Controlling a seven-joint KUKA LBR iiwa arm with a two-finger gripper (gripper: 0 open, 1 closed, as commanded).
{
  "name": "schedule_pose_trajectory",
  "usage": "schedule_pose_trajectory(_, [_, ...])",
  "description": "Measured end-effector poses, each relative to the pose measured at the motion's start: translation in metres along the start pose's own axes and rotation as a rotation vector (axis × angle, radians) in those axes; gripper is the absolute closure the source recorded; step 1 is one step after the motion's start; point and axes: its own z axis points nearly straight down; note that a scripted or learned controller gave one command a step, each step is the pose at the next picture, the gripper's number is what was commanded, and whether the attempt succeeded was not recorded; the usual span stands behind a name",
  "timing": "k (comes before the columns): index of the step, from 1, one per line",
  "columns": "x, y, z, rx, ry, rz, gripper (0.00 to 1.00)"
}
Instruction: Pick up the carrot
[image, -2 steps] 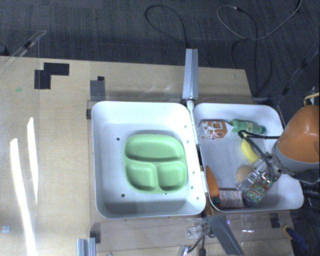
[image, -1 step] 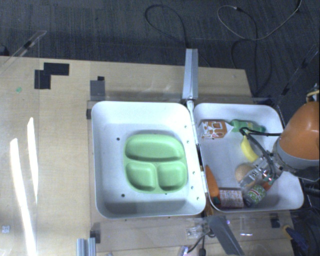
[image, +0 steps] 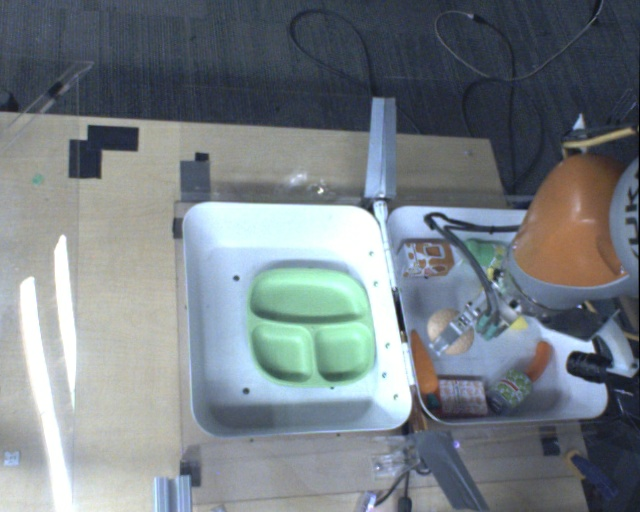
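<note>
The carrot (image: 424, 366) is a short orange stick lying along the left wall of the right bin (image: 590, 405), near the front corner. My gripper (image: 474, 323) hangs over the middle of that bin, to the right of and slightly behind the carrot and apart from it. It sits just above a round tan item (image: 443, 331). The orange band of the arm (image: 572, 225) hides the bin's back right part.
A brown and white packet (image: 428, 260) lies at the back of the right bin. A dark can (image: 462, 396), a green round tin (image: 512, 390) and a reddish sausage-shaped item (image: 541, 360) lie along its front. The left bin (image: 205, 330) holds a green divided plate (image: 308, 322).
</note>
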Motion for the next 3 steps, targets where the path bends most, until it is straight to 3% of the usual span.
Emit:
schedule_pose_trajectory(1, [0.022,0.060,-0.014,-0.001,0.000,-0.526,1.00])
schedule_pose_trajectory(2, [0.072,0.051,-0.035,0.000,0.002,-0.417,1.00])
schedule_pose_trajectory(3, [0.110,0.081,-0.019,-0.001,0.003,-0.704,1.00])
